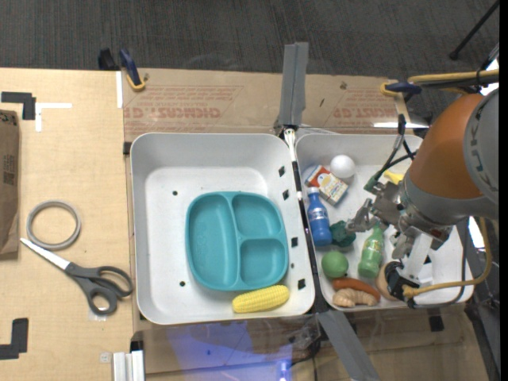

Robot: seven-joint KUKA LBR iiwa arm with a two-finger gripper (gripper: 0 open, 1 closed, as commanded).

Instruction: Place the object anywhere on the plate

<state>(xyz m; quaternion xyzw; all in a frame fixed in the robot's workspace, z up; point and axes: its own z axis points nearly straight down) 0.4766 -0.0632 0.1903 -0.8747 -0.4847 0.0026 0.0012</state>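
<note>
A teal divided plate point(236, 239) lies in the left white bin point(151, 213). A yellow corn cob point(260, 298) rests on the bin floor just in front of the plate's near edge. My gripper point(379, 219) hangs low over the right bin point(454, 260), just above a green bottle point(371, 257) and beside a dark green toy point(344, 232). The orange-banded wrist point(444, 157) hides part of that bin's right side.
The right bin also holds a blue bottle point(319, 219), a white ball point(342, 165), a small carton point(331, 185), a green ball point(335, 263) and a sausage-like toy point(355, 290). Scissors point(87, 278) and a tape ring point(53, 223) lie on the bench at the left.
</note>
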